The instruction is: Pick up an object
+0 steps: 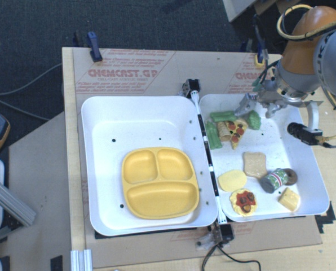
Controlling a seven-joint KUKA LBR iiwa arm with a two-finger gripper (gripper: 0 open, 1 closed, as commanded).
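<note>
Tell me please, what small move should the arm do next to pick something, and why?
Probably lower a little and close. The gripper hangs at the far end of the right bin, just above the green toy pieces and beside the pizza slice. Nothing is seen between its fingers yet.

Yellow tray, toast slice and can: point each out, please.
yellow tray (159, 182), camera view, centre divider.
toast slice (255, 164), camera view, middle of its face.
can (276, 179), camera view, its labelled side.

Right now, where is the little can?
The little can lies on its side in the right bin, toward the near edge, between the slice of bread and the cheese wedge.
</note>
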